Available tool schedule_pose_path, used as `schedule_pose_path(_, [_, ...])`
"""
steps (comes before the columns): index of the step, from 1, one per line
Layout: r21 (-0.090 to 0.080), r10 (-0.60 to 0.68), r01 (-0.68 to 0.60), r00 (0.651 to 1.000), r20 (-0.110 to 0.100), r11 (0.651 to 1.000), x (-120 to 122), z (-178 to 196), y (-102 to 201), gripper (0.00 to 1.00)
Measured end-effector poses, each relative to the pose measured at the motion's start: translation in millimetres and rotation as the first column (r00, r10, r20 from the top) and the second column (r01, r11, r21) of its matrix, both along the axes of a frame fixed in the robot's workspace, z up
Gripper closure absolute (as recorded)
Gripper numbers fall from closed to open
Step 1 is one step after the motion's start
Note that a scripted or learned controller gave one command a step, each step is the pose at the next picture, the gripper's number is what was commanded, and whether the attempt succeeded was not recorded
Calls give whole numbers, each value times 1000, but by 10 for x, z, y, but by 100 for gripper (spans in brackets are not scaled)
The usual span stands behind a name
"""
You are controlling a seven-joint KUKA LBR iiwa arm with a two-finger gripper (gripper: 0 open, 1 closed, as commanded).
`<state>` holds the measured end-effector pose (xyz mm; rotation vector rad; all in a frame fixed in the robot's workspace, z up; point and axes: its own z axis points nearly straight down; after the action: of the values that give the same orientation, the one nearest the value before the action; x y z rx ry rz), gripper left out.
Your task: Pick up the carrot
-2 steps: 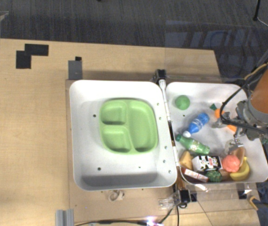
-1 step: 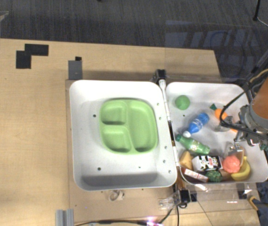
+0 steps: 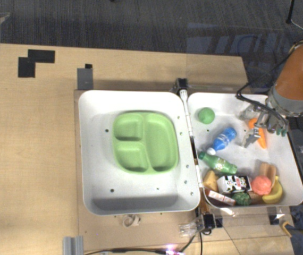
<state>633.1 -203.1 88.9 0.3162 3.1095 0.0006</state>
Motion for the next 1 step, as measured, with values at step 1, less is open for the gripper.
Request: schedule_pose_path(1, [1,-59,59,998,-3,998,-380,3,255,0])
